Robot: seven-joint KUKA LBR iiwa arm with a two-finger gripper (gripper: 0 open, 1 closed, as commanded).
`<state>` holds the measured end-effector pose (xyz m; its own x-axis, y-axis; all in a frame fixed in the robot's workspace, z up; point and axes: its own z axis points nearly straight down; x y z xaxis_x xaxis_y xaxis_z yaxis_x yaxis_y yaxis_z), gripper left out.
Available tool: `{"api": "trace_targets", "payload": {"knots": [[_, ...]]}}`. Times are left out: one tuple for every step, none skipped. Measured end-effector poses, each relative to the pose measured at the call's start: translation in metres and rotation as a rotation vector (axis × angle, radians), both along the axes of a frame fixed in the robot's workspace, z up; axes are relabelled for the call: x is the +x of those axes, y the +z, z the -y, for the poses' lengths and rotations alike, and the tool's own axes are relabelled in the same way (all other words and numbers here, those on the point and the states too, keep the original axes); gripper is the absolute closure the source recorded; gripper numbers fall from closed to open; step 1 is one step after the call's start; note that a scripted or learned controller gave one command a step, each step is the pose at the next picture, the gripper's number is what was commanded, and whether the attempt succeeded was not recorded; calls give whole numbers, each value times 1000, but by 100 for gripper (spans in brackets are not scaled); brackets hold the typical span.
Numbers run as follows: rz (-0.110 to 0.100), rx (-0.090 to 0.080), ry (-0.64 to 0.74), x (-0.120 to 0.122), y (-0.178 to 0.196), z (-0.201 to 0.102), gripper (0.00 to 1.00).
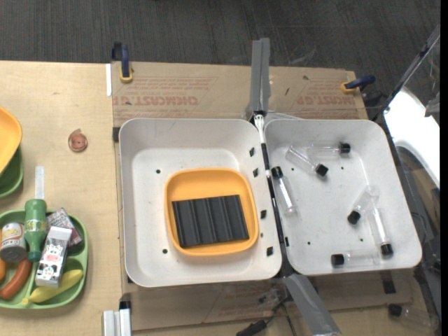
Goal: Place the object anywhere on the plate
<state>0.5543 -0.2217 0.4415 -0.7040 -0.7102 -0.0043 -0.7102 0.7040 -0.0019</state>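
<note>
An orange square plate (210, 176) sits in the middle of the left white bin (140, 187). A dark grey ridged slab (210, 220) lies flat on the plate and covers most of its floor. Several clear plastic tubes with black caps lie scattered in the right white bin (399, 187): one near the dividing wall (283, 193), one at the upper middle (305, 158), one at the right (362, 205) and one along the front (355, 259).
A green tray (73, 278) with toy food and a small green bottle (34, 226) stands at the left on the wooden bench. An orange bowl (7, 142) sits at the far left edge. Cardboard (182, 93) lies under the bins, held by clamps (123, 65).
</note>
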Motion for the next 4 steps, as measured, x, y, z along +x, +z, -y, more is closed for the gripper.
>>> {"api": "trace_targets", "payload": {"knots": [[0, 0, 421, 19, -1, 0, 0], [-2, 1, 772, -40, 0, 0, 0], [-1, 0, 1057, -63, -1, 0, 0], [0, -1, 1437, -75, -1, -10, 0]]}}
